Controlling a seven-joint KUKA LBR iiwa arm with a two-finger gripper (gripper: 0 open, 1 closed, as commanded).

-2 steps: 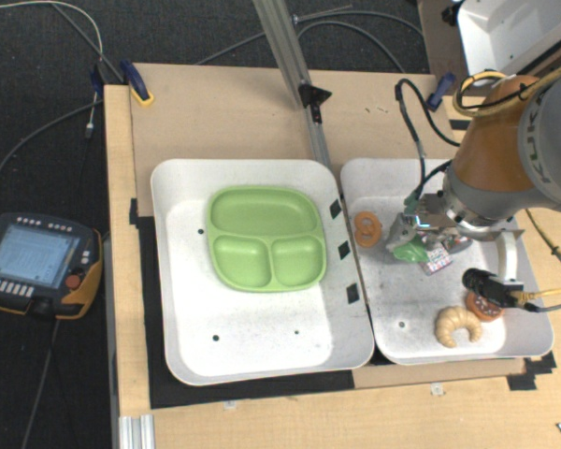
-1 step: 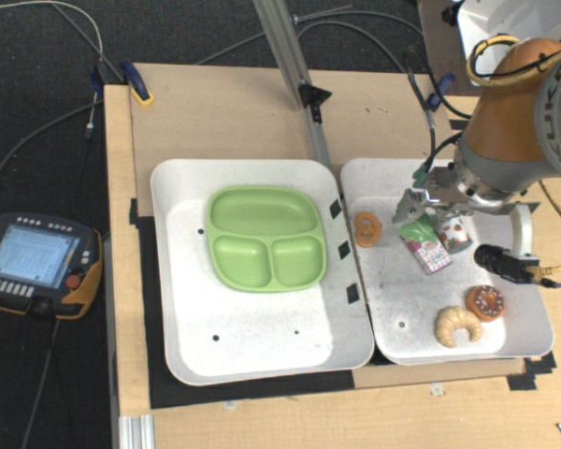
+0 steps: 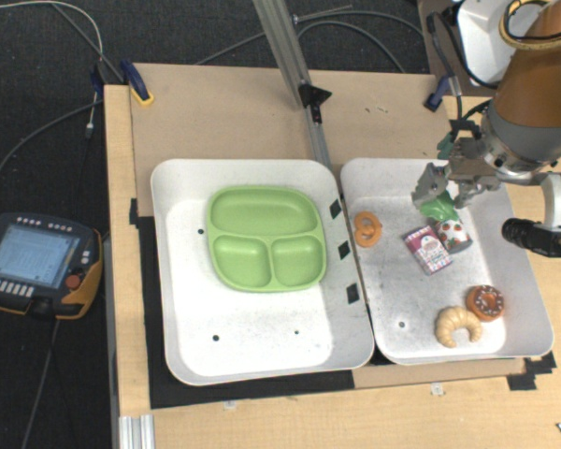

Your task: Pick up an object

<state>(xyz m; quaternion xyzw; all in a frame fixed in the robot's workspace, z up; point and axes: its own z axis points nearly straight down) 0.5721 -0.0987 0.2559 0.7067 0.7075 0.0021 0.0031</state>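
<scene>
My gripper (image 3: 447, 195) hangs over the upper part of the right bin (image 3: 393, 330), open, its fingers (image 3: 428, 188) spread apart. Just below it lies a green item (image 3: 441, 210) with a red and white piece (image 3: 454, 235) against it; I cannot tell whether the fingertips touch it. A pink packet (image 3: 427, 249) lies next to these. An orange ring (image 3: 366, 229) sits near the bin's left wall. A chocolate donut (image 3: 486, 302) and a croissant (image 3: 457, 325) rest near the front right corner.
The left bin (image 3: 196, 344) holds a green divided plate (image 3: 266, 238). A metal post (image 3: 285, 36) slants up from between the bins. A teach pendant (image 3: 37, 265) lies on the floor at left. The arm's black fittings (image 3: 542, 237) overhang the right bin's right edge.
</scene>
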